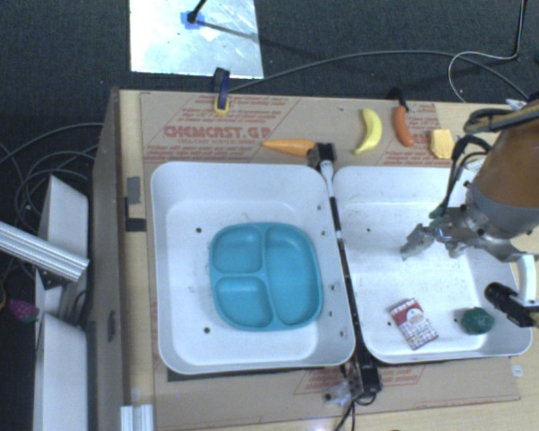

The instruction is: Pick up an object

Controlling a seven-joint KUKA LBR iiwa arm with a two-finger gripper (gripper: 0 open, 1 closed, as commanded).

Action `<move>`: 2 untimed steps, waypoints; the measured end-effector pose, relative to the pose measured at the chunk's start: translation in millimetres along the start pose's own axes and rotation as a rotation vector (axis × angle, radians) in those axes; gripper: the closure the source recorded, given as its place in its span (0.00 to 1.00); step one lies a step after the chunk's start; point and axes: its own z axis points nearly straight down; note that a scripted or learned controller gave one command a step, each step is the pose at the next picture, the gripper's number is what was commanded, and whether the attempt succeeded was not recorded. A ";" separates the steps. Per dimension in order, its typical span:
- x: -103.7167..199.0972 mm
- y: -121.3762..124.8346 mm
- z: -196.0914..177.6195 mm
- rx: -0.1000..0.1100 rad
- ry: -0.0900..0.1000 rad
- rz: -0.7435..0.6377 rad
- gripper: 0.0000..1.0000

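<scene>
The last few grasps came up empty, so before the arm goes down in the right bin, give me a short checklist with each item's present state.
1. Targets in right bin: red-and-white packet and dark green object lie near its front. Ok.
2. Targets apart from each other: ok.
3. Gripper above a target: not ok, it is over bare floor behind the packet.
4. Object between the fingers: none seen. Ok.
5. Finger opening: cannot tell.
</scene>
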 end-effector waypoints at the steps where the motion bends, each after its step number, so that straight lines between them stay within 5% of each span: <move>1: 17.5 -14.6 -17.9 0.000 0.000 -0.002 0.00; 2: -2.0 -29.7 -35.1 -0.002 -0.001 0.000 0.00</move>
